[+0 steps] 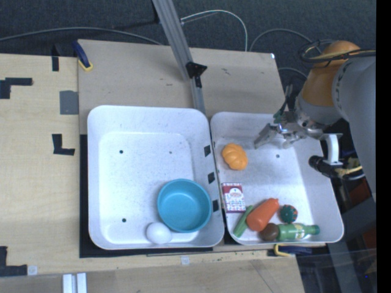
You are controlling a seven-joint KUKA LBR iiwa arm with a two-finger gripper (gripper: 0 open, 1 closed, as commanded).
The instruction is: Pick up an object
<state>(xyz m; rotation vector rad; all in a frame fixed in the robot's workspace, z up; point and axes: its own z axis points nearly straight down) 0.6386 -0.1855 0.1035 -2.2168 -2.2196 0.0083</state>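
1. Gripper (273, 138) hangs over the far end of the right white bin (317, 194), its two metal fingers spread open, nothing between them.
2. Nearest it sits the small orange pumpkin-shaped toy (234, 156), just to its left.
3. Down at the near end: red-and-white carton (233, 198), orange carrot (262, 214), green bottle (297, 231).
4. Over in the left white bin (110, 163), blue bowl (184, 205) beside a white ball (159, 232).

a wooden bench (36, 163) carries 2 white bins, left (98, 163) and right (317, 191), touching.
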